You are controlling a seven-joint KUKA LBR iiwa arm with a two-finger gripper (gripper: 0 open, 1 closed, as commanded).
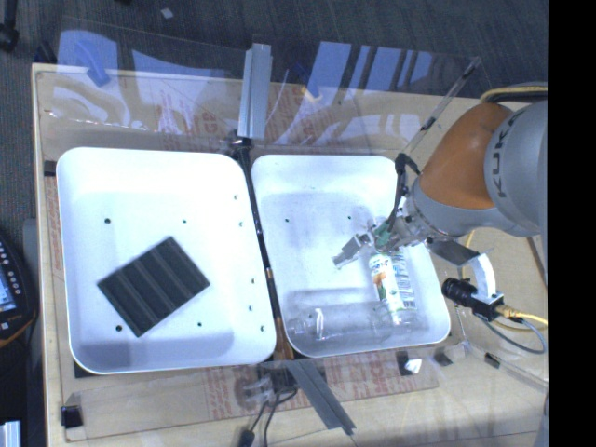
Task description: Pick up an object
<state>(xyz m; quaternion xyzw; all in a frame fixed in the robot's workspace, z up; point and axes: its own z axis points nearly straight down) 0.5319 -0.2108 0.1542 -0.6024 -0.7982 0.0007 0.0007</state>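
Two bins: left bin (84, 184) holds a dark ribbed pad (153, 285); gripper (372, 240) sits low in right bin (307, 180), just above a clear bottle (392, 287). Grip state unreadable.

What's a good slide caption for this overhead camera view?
KUKA arm's gripper reaches into the right bin above a clear bottle.

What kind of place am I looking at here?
Probably a robotics lab's test bench: a grey and orange robot arm reaches over two white bins holding odd test items, like a clear plastic bottle.
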